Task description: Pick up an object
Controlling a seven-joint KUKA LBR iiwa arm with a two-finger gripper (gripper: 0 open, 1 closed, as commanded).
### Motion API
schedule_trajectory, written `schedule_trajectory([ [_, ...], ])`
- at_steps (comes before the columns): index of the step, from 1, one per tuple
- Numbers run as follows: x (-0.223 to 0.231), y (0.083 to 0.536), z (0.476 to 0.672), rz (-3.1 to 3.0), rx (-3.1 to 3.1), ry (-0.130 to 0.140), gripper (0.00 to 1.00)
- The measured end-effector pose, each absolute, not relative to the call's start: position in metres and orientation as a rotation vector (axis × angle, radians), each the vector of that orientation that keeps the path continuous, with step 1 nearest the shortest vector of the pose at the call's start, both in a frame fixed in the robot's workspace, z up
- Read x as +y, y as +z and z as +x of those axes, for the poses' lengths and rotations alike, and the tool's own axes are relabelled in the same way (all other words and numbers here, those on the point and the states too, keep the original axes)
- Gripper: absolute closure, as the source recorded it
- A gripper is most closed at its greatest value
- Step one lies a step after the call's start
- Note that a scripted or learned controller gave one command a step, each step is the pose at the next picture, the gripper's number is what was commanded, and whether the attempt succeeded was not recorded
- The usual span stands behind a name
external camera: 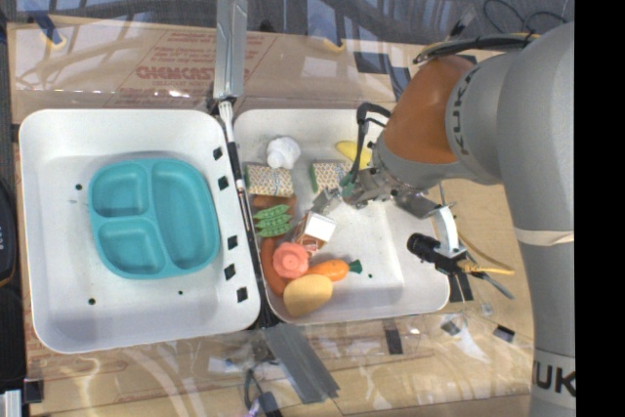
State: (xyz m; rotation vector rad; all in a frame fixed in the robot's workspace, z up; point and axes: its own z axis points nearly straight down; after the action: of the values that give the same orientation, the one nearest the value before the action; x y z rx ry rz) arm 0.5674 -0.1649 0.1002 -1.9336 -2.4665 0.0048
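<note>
While over right bin point(415, 283), pincer point(327, 200), near carrot point(330, 271)

Divided tray point(153, 215) in left bin point(39, 210) — toy foods point(303, 264) in right bin point(410, 273).

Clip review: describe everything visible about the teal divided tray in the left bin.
The teal tray is a glossy, plastic-looking plate with rounded corners and three compartments: two smaller ones stacked on its left side, one long one on its right, split by raised ridges. It lies flat, right side up, slightly rotated, near the middle of the left white bin, resting on its floor. Nothing sits in it, and the gripper is over the other bin, away from it.
</note>
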Motion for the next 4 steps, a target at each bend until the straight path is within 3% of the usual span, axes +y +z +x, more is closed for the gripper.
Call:
schedule_trajectory([
  [1, -0.174, 0.092, 0.61, -1.904, -2.497, 0.001, 0.0],
  [2, -0.174, 0.102, 0.611, -1.9, -2.5, 0.001, 1.0],
  [3, -0.115, 0.092, 0.657, -2.076, -2.356, 0.002, 1.0],
  [4, -0.115, 0.092, 0.657, -2.076, -2.357, 0.002, 0.0],
])
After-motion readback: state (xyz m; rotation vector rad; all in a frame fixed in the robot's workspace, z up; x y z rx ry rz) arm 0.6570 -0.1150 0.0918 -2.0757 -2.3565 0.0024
